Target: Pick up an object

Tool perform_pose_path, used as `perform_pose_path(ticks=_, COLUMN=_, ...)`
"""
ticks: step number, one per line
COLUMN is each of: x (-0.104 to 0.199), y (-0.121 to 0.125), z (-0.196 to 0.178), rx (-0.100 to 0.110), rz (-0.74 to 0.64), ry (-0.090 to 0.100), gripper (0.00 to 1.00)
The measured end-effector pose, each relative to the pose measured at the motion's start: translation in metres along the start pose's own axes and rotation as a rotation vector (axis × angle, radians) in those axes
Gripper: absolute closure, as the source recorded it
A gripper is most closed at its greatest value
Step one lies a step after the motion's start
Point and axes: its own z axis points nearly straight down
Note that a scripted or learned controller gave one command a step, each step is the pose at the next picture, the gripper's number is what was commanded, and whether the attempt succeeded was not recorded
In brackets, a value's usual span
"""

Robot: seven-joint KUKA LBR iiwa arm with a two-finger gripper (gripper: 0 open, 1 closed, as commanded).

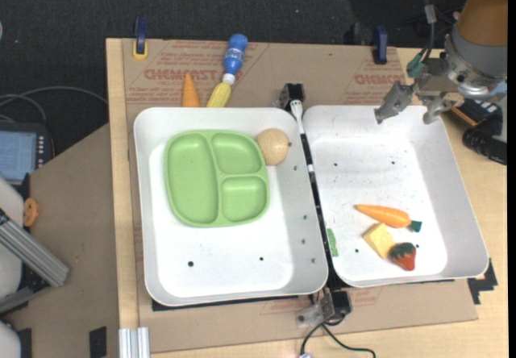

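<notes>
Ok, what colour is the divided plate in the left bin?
Light green. The plate shows clearly in the camera view, lying in the left bin.

Divided plate (215, 177) in the left bin (161, 268) with a ball (272, 146) at its right rim, carrot (385, 216), wedge (376, 239) and strawberry (404, 255) clustered in the right bin (363, 155)

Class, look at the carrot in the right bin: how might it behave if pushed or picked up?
The carrot looks tapered and rounded, so a push would probably roll or swing it. Its smooth surface may slip from the pincer. It looks like a stiff toy, likely light.
</notes>
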Motion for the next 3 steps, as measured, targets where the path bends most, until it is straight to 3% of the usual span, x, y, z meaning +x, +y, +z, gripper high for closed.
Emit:
perform_pose_path(ticks=1, x=-0.041, y=-0.052, z=0.122, rx=0.015, rz=0.006, ry=0.001, gripper=0.0)
perform_pose_path(ticks=2, x=-0.018, y=-0.133, z=0.193, rx=0.006, rz=0.002, ry=0.003, gripper=0.0)
perform_pose_path(ticks=3, x=-0.019, y=-0.129, z=0.18, rx=-0.005, rz=0.003, ry=-0.002, gripper=1.0)
